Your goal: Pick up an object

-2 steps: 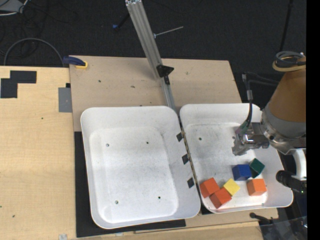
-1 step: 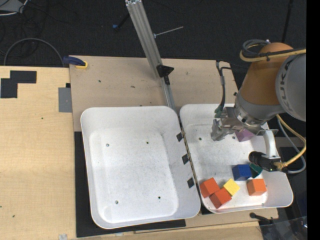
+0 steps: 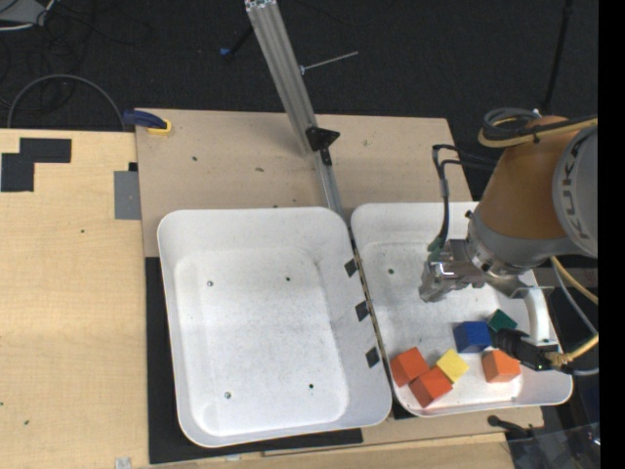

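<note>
Arm point(image 3: 532, 198) bent over right bin point(image 3: 400, 233)

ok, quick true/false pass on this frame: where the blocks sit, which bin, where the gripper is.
1. All blocks lie in the right bin. True.
2. The yellow block sits in the left bin. False: it is in the right bin, near its front edge.
3. The gripper hangs over the right bin. True.
4. The blue block is clamped in the gripper. False: it lies on the bin floor, apart from the gripper.

Coloured blocks point(image 3: 452, 364) lie clustered at the right bin's point(image 3: 391, 233) near end.
</note>
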`<state>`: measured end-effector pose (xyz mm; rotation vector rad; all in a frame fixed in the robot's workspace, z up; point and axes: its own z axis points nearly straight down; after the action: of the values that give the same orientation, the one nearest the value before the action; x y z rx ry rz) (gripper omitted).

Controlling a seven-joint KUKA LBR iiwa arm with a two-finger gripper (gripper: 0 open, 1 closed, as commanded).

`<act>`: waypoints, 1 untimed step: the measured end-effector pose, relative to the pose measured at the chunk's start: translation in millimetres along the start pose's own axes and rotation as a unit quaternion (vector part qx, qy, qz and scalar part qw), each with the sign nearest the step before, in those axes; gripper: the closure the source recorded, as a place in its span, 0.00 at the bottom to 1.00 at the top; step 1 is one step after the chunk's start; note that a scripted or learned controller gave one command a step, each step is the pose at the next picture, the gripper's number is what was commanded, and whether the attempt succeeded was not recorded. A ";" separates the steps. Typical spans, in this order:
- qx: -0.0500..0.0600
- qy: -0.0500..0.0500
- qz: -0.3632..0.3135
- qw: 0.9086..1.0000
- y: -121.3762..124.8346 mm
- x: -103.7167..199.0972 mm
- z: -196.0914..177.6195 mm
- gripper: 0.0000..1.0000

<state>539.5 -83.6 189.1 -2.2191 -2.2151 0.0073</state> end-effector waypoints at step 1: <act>-0.002 0.000 0.001 1.000 1.7 -0.4 -0.7 0.00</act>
<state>541.2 -84.0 189.9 -2.2246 -2.2142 0.0030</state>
